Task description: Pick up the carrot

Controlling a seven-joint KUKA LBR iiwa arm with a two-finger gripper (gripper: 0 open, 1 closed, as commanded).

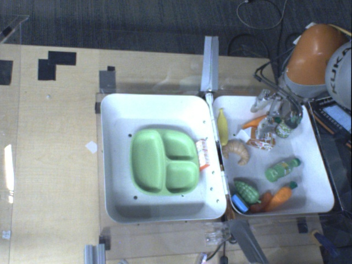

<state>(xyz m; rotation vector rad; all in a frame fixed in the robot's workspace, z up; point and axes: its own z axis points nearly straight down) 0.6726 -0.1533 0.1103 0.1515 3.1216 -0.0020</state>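
Camera view | gripper (273, 116) low at back of right white bin (319, 164), spread or pressed together: cannot tell | small orange plastic carrot with green top (281, 195) at front, touching a brown toy | likely light, stiff, slick; grab mid-body crosswise

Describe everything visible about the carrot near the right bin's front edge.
The carrot is a small orange toy, plastic-looking, with a green tip at its upper right end. It lies tilted on the floor of the right bin, near the front wall. Its lower left end touches a dark reddish item. The gripper is farther back.
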